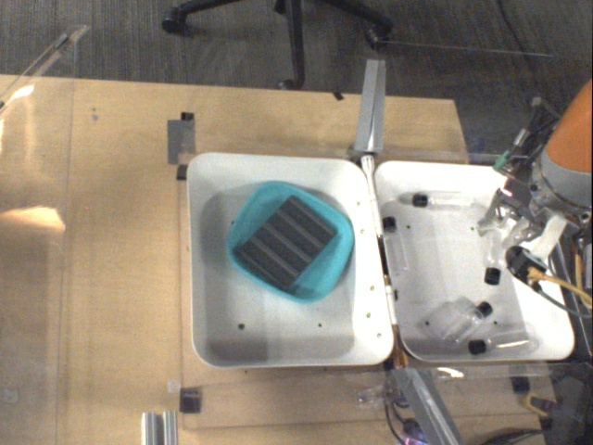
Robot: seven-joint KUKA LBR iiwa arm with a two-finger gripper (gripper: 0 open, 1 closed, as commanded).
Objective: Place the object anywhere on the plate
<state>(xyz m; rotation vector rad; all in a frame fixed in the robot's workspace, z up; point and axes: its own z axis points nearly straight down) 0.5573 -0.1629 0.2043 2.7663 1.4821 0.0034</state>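
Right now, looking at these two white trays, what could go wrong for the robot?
Two risks, as I judge them. The clear vials with black caps in the right bin are see-through and small, so a grasp could easily slip or miss. On the teal plate in the left bin, a dark ridged block covers most of the surface, so anything placed there may roll off.

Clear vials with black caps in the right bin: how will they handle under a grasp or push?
The clear vials look cylindrical and lie on their sides, so a push probably rolls them. Smooth transparent walls suggest slippery pinches. Apparently light; likely to skid across the right bin.
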